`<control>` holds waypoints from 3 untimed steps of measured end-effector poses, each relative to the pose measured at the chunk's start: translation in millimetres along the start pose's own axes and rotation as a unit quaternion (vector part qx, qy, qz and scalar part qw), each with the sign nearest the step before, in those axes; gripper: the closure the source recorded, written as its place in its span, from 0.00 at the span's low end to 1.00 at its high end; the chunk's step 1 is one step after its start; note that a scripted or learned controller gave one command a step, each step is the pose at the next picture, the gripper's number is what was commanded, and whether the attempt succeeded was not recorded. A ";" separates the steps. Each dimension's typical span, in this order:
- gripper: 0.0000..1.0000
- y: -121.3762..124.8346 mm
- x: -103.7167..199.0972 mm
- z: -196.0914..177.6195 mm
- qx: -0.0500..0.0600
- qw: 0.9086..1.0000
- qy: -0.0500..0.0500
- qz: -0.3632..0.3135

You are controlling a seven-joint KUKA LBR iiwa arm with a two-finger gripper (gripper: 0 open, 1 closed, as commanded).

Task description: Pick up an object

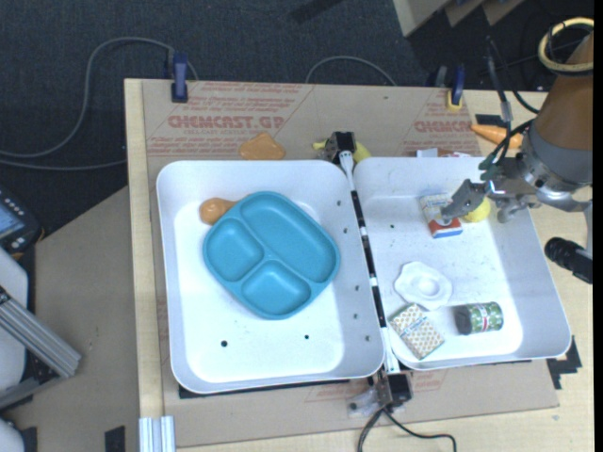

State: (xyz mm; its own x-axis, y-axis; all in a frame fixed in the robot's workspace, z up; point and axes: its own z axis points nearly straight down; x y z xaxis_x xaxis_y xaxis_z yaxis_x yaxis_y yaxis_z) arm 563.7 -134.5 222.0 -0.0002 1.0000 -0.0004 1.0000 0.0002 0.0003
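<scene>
From my seat I see the arm reaching in from the right over the right bin (pixel 528 252), its orange band up near the frame edge and the gripper (pixel 459 207) slanted down to the left, fingers spread and holding nothing, just above a small red, white and blue object (pixel 445 226) with something yellow (pixel 478 211) beside it. Lower in that bin lie a white fried-egg toy (pixel 422 284), a dark green can (pixel 480 318) on its side and a checkered packet (pixel 415 330). The left bin (pixel 188 328) holds a blue divided plate (pixel 270 252) with an orange piece (pixel 215 211) touching its upper-left edge.
</scene>
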 end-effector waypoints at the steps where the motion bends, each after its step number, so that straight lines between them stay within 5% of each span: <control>1: 0.00 54.3 -14.9 99.6 0.000 1.000 -0.001 -0.001; 2: 0.00 56.6 -6.9 134.5 -0.001 1.000 -0.002 0.000; 3: 1.00 60.2 -9.6 118.1 -0.009 1.000 -0.005 0.001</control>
State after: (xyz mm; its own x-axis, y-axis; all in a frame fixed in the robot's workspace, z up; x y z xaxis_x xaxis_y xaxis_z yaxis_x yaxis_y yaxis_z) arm 623.9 -144.1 103.9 0.0009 0.9999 -0.0107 0.9998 -0.0007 0.0189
